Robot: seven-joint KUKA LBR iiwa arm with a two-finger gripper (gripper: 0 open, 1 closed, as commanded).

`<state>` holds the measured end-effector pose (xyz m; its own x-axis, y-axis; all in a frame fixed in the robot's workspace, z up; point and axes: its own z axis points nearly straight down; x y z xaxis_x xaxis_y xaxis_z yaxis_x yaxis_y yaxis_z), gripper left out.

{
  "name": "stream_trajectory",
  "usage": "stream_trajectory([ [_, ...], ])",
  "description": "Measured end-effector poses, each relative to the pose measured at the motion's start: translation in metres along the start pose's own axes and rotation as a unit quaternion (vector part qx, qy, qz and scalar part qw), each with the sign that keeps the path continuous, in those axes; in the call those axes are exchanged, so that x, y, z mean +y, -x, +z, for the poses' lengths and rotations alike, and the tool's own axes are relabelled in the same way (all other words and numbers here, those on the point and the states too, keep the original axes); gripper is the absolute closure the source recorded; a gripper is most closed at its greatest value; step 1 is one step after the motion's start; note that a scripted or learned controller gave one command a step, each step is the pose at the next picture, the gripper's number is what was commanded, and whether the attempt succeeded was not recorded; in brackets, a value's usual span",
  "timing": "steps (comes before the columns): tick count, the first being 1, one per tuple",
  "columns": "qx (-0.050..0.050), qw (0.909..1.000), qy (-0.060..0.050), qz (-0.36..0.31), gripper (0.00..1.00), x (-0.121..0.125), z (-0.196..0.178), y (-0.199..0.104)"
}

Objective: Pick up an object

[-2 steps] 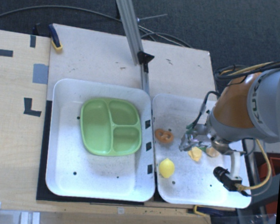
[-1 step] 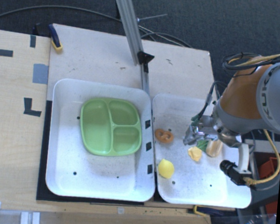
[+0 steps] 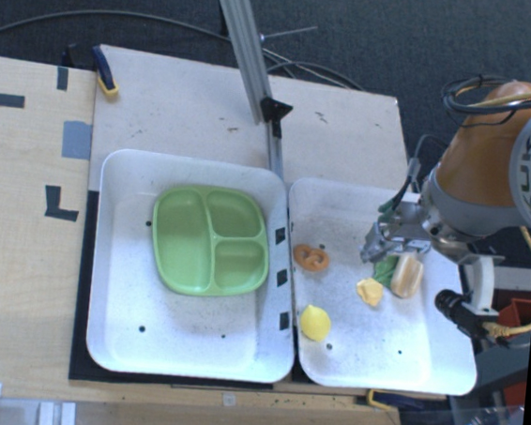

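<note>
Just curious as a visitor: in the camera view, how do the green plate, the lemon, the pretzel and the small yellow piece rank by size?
1. green plate, by far
2. lemon and pretzel, too alike to rank
3. small yellow piece, slightly smaller

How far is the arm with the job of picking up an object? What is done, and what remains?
Done: the arm is over the right bin, and the gripper is low beside the green piece and the bread-like piece. In hand: nothing visibly; whether it grips anything cannot be told. Left: grasp and lift. The lemon, the orange pretzel-like piece and the yellow chunk lie untouched.
</note>
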<state>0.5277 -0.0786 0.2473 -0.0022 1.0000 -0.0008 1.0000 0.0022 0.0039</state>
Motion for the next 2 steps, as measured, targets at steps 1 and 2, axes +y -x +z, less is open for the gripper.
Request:
stream_trajectory([
  [1, 0.001, 1.0000, -0.003, -0.002, 1.00, -0.007, -0.005, -0.051],
  [2, 0.001, 1.0000, -0.003, -0.003, 1.00, 0.001, 0.000, -0.103],
])
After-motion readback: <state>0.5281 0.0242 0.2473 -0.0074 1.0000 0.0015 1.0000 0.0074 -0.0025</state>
